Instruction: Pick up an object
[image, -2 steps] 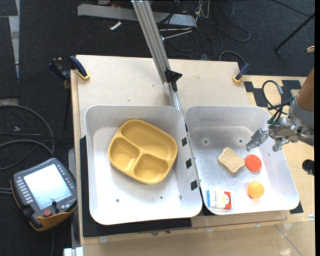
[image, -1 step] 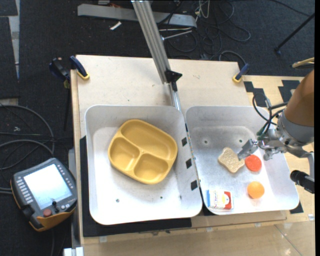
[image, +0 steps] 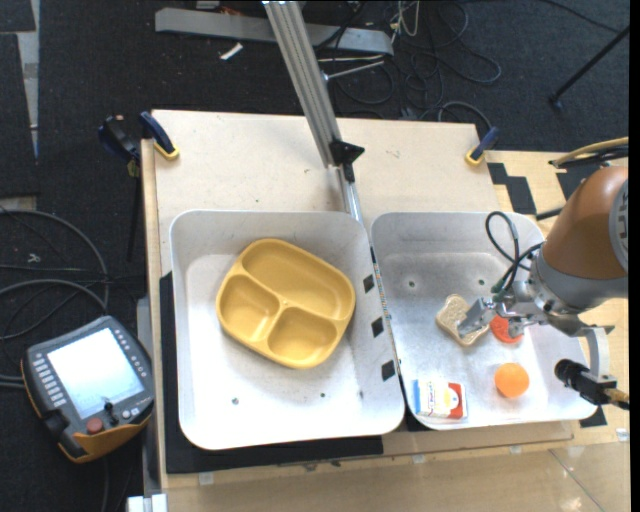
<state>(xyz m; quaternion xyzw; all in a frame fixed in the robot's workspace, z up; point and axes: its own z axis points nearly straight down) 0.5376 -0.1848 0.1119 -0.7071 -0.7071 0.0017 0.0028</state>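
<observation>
The right bin (image: 420, 250) holds a tan, bread-like piece (image: 455, 318), an orange ball (image: 511, 380) and a small white packet with red and yellow print (image: 440, 398). A red object (image: 508, 334) lies just right of the tan piece, partly under the arm's wrist. My gripper (image: 484, 318) reaches in from the right and sits low at the right edge of the tan piece, touching or almost touching it. The wrist and cables hide its tip.
A yellow divided plate (image: 286, 302) lies in the left bin (image: 200, 400). A metal pole (image: 315, 90) slants over the bench down to the bins' shared wall. A teach pendant (image: 85, 385) rests on the floor at the left.
</observation>
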